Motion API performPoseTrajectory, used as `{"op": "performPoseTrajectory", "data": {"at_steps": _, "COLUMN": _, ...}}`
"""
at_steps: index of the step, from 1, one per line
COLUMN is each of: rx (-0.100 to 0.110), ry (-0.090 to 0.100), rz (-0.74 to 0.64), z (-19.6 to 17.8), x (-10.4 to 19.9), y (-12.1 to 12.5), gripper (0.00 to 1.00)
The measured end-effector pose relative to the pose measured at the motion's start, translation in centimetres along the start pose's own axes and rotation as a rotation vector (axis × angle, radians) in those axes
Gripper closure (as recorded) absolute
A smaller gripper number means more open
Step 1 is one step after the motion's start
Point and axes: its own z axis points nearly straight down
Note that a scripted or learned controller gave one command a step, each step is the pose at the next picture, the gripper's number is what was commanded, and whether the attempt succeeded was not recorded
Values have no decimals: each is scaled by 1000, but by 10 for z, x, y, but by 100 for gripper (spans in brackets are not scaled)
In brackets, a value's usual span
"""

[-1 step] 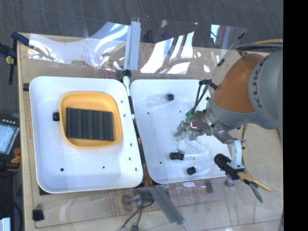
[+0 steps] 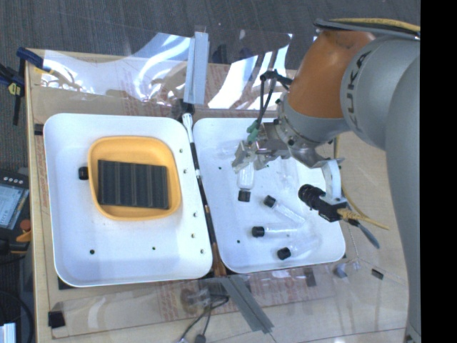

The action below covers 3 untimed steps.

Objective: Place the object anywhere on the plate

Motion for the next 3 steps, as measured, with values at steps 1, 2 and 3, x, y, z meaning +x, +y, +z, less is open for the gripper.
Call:
{"op": "performPoseTrajectory", "data": {"at_steps": 1, "rx": -1, "ry": -1, "rz": -149, "z": 43, "x": 18, "y": 58, "gripper": 100}}
{"op": "performPoseTrajectory", "data": {"at_steps": 2, "rx": -1, "ry": -1, "rz": -149, "z": 43, "x": 18, "y": 59, "gripper": 0}}
{"op": "performPoseTrajectory", "data": {"at_steps": 3, "rx": 1, "ry": 0, "rz": -409, "z": 59, "x": 51, "y": 63, "gripper": 0}}
